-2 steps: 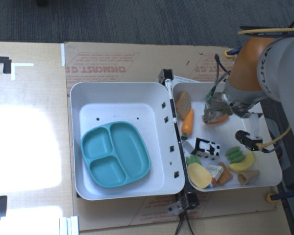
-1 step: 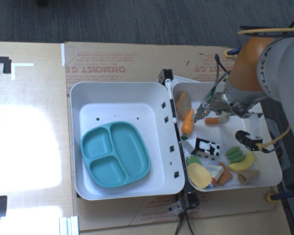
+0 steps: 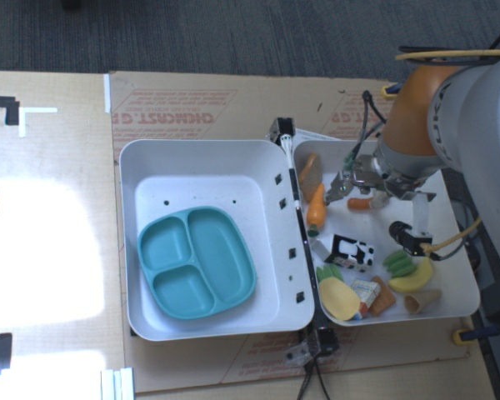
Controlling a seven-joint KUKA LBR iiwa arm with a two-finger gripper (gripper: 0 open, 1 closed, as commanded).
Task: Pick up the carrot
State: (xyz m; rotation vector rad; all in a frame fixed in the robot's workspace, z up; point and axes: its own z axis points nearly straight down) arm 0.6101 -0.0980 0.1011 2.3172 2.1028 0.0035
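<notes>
Carrot (image 3: 317, 209) lies in right bin (image 3: 458, 294), against its left wall. Tool (image 3: 343, 187) hangs just right of it; finger state cannot be told. Teal divided plate (image 3: 197, 262) in left bin (image 3: 200, 167).

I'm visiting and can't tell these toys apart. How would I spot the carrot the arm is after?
Look at the right-hand white bin, the one crowded with toy food. Along its left wall, beside the divider, lies the carrot: a plain orange, tapered piece pointing up and down. Nearby, the smaller orange bit lies under the arm, and the cow toy is black and white.
</notes>
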